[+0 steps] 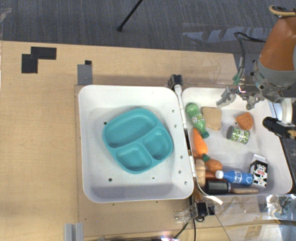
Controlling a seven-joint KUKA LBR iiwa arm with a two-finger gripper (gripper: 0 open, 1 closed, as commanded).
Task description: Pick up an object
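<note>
My jaws [240,97] hang open, empty, over right bin's [276,149] far end; orange wedge [244,120] w/ green can [238,134] touching could slip.

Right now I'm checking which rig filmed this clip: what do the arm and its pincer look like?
The arm has a broad orange band above a grey wrist housing, with dark cables beside it. The pincer is small, grey metal, with two thin prongs, over the right white bin.

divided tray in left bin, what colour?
Teal, plain with no pattern: the divided tray in the left bin, seen in the camera view.
</note>
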